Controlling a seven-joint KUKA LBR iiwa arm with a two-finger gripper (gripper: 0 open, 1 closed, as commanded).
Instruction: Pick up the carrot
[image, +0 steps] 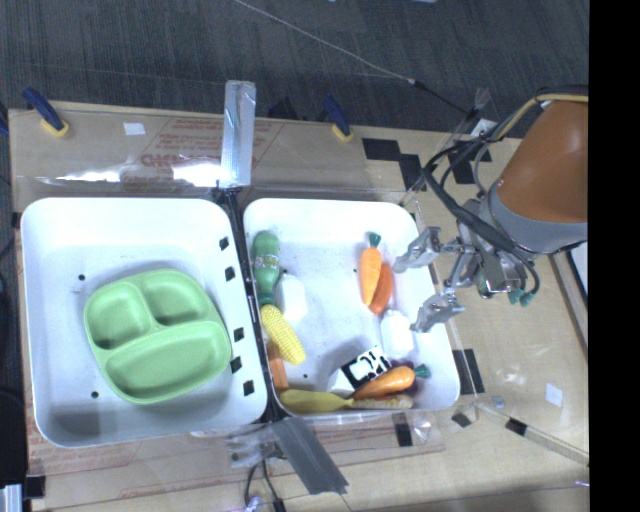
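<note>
1. 2 shallow white bins are seen side by side on the bench: the left bin (40, 300) and the right bin (330, 215).
2. A green divided plate (155, 335) with 3 compartments is seen lying in the left bin.
3. The carrot (371, 274) is found in the right bin, towards its right wall, lying roughly upright in the view with its green top pointing to the far side. A second orange piece (384, 290) is seen touching it on its right.
4. The gripper (428, 282) is seen at the right bin's right rim, just beside the carrot but apart from it. Its 2 fingers (415, 250) are spread apart, and nothing is held between them.
5. The grey arm with its orange band (548, 165) is seen reaching in from the right, with dark cables looped above the wrist.
6. Along the right bin's left wall, a green vegetable (265, 262) is seen above a corn cob (283, 333).
7. At the near edge of the right bin, another carrot (392, 380) is seen beside a black-and-white item (365, 366), with a yellow banana (312, 401) just below them.
8. A small white object (396, 332) is seen below the carrot, near the lower finger.
</note>
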